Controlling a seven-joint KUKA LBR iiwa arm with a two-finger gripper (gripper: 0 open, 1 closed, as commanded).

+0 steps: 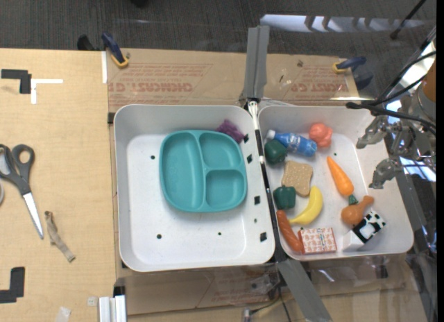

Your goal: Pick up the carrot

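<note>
The carrot (340, 177), orange with a small green tip, lies at a slant in the right bin (399, 244), right of a bread slice (297, 176). My gripper (375, 154) hangs at the bin's right side, just right of the carrot and apart from it. Its fingers (367, 134) stand open with nothing between them.
Around the carrot lie a banana (310, 206), a blue bottle (295, 142), a pink-orange piece (320, 133), green vegetables (275, 150), a second orange piece (356, 210), a black-and-white item (369, 227) and a small box (319, 239). The left bin (132, 196) holds a teal divided plate (205, 171).
</note>
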